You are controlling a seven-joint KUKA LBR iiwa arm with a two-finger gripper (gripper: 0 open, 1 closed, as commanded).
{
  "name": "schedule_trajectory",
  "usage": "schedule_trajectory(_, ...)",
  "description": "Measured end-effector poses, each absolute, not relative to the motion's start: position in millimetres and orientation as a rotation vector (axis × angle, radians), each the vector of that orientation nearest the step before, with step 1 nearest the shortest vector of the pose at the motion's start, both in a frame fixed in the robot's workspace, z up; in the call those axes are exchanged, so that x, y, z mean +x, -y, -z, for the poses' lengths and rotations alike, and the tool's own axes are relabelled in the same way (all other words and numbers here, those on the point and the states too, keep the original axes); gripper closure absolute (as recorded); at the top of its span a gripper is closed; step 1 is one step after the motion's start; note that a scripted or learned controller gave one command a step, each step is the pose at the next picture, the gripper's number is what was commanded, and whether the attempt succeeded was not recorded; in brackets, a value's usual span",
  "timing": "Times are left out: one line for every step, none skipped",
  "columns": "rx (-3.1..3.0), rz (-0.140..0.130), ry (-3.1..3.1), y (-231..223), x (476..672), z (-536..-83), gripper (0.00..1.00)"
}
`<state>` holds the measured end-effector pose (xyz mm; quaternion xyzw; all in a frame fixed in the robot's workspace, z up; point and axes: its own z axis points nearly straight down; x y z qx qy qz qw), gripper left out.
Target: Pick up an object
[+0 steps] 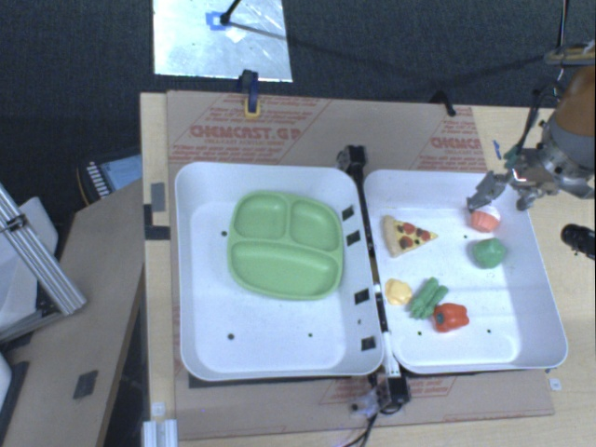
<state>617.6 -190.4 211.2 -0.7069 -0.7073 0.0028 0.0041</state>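
Camera view: the gripper point(503, 186) is seen over the right bin point(535, 343), its dark fingers spread apart with nothing between them. A small pink-and-white toy point(484, 219) lies just below and slightly left of it, the nearest thing to be picked; a green ball point(488, 252) sits a little further down. "CHEMCAST" can be read in red on the brown sheet point(307, 124) covering the surface.
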Motion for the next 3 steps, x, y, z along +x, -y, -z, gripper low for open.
schedule_trajectory(-2.219, 0.001, 2.226, 189.9, 620.5, -218.4, 0.0)
schedule_trajectory(-2.218, -0.002, 2.222, 188.2, 619.1, -155.7, 0.0)
schedule_trajectory(-2.218, -0.002, 2.224, 192.3, 625.9, -97.7, 0.0)
